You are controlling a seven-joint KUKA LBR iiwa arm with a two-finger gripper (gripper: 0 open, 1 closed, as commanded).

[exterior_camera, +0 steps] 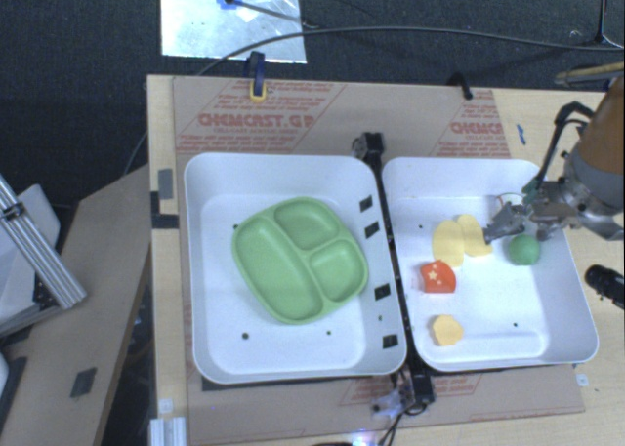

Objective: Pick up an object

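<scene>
Bins: I count two white bins side by side on the bench, the left bin (210,239) and the right bin (562,312), their inner walls touching along the middle
Plates: one green plate (298,259) with three compartments, lying tilted in the middle of the left bin; I see nothing in its compartments
Loose things in the right bin: I count four
Yellow things: two; the larger pale yellow piece (459,237) lies near the bin's middle, and the small yellow piece (446,330) sits toward the near wall, well apart from it
Red things: one red piece (438,278), just below the larger yellow piece and about touching it
Green things: one green ball (523,250), toward the right side of the bin
Arm: one grey arm (598,176) with an orange band, reaching in from the right over the right bin
Claw: one gripper (515,220), low in the bin between the larger yellow piece and the green ball, just beside the ball; from my screen I cannot tell how far it is spread or whether it has hold of anything
Clamps: one yellow and blue clamp (256,76) at the far edge of the board
</scene>
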